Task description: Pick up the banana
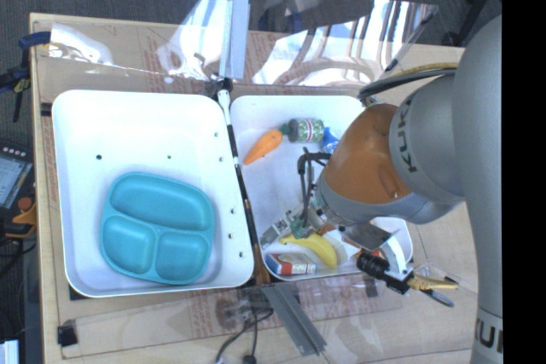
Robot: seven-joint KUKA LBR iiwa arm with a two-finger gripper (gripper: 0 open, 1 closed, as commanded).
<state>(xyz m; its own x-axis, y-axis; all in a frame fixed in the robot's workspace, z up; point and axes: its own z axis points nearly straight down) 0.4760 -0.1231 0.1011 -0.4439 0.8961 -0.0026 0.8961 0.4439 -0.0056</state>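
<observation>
- Banana (318, 249) lies at the near edge of the right bin (264, 175), touching a small red-and-white carton (294, 268).
- Gripper (303, 224) sits just above-left of the banana; finger state cannot be told.
- Carrot (262, 147) and a green bottle (305, 130) lie farther back from the banana.

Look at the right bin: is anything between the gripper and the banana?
Nothing visible. The gripper sits just left of the banana, near the bin's front edge; the carrot and green bottle lie farther back.

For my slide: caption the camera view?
Arm over right bin, tool near banana; blue tray left.
</observation>
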